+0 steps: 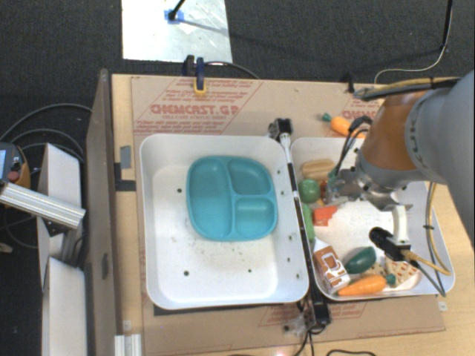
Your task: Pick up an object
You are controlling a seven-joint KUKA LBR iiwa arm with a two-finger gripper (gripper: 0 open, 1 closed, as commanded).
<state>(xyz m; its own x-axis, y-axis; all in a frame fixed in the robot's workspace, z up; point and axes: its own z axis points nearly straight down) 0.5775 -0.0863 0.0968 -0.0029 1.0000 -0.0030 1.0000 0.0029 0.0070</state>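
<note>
1. You have a cardboard-topped bench carrying two shallow white plastic bins side by side, with a narrow dark seam between them.
2. The left white bin holds one thing: a teal plastic divided plate, three compartments, lying flat near the bin's middle. Bare bin floor surrounds it on every side, widest toward the near edge.
3. The right white bin is crowded. The grey arm with its orange band reaches in from the right and covers much of the far half.
4. Along that bin's left wall you see a tan block, a green rounded toy and a small red-orange piece, close together.
5. At the near edge lie a brown-and-white box, a dark green oval piece and an orange carrot toy, nearly touching.
6. The gripper sits low, just beside the green toy. You cannot tell whether its fingers are open or closed; the wrist hides them.
7. Another orange carrot-shaped toy lies on the bench beyond the right bin.
</note>
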